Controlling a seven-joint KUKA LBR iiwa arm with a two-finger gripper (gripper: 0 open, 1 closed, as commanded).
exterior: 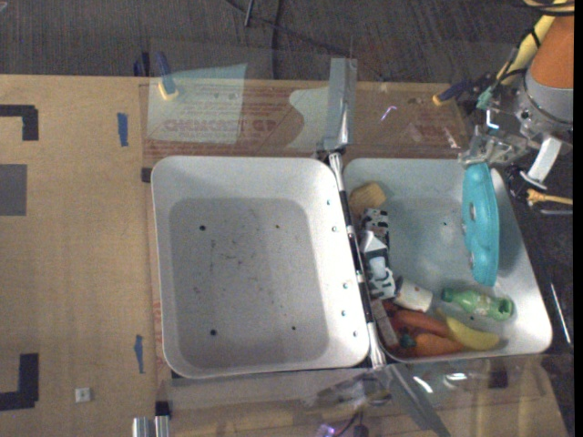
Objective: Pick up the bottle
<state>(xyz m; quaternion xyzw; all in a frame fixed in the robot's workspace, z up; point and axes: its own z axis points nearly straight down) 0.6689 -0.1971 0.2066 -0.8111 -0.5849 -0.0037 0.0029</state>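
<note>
- In the camera view, the green bottle [475,303] is seen lying on its side near the front of the right bin [537,335]. It lies just above a banana [472,335] and close to two carrots [424,321].
- The gripper [487,148] is seen at the far rim of that bin, well apart from the bottle. Whether it is open or closed cannot be told.
- A teal disc [480,221] is seen standing on edge directly under the gripper. If it is caught there, the wrong thing may be lifted, or it may be dropped onto the bottle.
- Being round and on its side, the bottle is judged likely to roll away under a skewed pinch.
- The banana may be clamped along with the bottle, as little room is left between them.
</note>
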